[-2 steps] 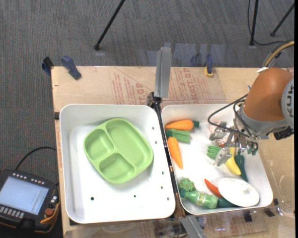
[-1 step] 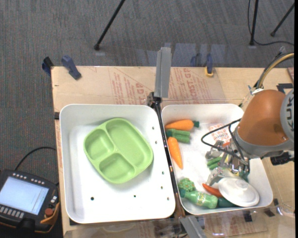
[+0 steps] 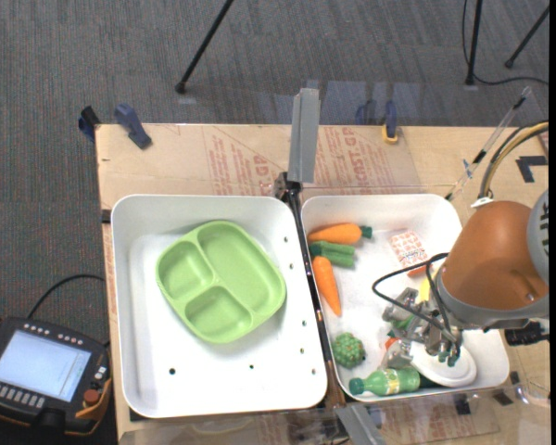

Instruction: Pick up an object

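End effector [image 3: 424,336], grip state indiscernible, hovered just above the green bottle [image 3: 386,382], which lay with cap toward 9 o'clock.

Arm [image 3: 500,258]: one, grey with orange band above the wrist, entering from the right edge, angled steeply downward. Hand [image 3: 424,334]: metal, two-finger, at the arm's lower left end, pointed down and low, black cables looping around the wrist.

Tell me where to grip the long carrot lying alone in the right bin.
Grip the carrot across its thick middle, coming straight down from above. It lies flat, pointing along the bin's left wall, with bare floor on its right side, so the fingers should close across its width.
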You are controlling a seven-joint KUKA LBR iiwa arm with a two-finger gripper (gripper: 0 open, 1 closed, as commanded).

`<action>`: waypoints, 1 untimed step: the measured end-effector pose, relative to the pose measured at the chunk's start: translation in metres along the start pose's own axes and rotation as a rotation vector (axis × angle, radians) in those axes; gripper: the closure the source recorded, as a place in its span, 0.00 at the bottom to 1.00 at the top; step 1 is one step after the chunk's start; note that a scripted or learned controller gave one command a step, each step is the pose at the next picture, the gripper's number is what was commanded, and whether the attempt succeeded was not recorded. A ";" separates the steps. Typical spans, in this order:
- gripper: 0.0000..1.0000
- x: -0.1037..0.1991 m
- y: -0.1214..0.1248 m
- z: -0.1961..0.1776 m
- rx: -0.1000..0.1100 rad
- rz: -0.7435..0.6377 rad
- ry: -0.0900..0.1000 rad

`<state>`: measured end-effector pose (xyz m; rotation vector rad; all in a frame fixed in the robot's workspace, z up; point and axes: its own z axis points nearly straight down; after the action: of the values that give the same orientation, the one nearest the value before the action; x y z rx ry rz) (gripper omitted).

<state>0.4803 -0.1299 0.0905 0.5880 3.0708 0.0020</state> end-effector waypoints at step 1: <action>1.00 0.001 0.000 -0.008 0.001 -0.006 0.006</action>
<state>0.4793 -0.1293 0.0988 0.5801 3.0786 0.0027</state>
